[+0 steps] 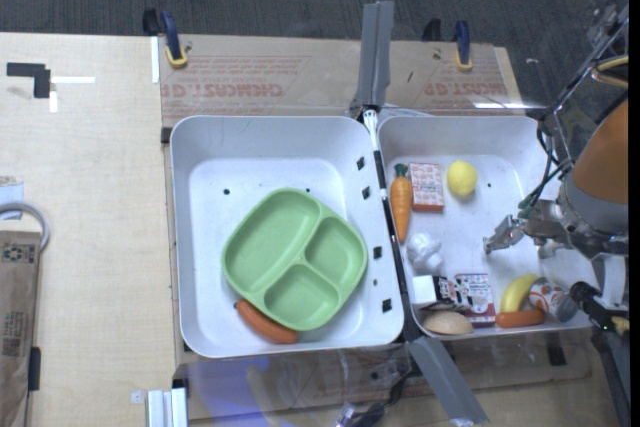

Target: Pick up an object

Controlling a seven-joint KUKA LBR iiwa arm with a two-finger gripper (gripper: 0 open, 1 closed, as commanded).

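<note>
One claw [503, 240] over right bin [500, 130], open, gripping nothing, banana [517, 293] near.

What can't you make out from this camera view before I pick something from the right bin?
- Sausage in the left bin: mostly hidden under the green plate.
- Gripper: too small and blurred to judge its state.
- Bottle beside the banana: partly covered by the arm.
- Carton label: too small to read.

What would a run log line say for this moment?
arm: over right bin | gripper: above bare floor | banana: untouched | plate: left bin
</note>
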